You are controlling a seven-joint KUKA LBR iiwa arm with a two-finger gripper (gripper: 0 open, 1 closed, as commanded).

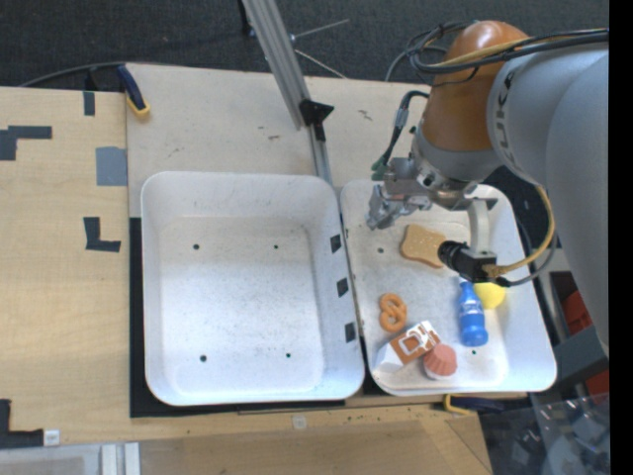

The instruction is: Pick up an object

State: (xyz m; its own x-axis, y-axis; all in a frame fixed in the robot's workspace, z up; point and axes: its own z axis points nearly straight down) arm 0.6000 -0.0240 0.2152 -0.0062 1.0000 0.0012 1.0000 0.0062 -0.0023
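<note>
Bench, 2 white bins. Right bin (524, 364): toast slice (423, 245), pretzel (393, 311), blue bottle (472, 315). Gripper (382, 212) hovers at toast's 9 o'clock; grip state cannot be told. Step: approach. Next: descend onto 1 item.

My grey arm reaches in from the right, the orange band bulging just above my wrist. My wrist bends downward and leftward, and my pincer (384, 214) points down, its tips low at the upper left.
</note>
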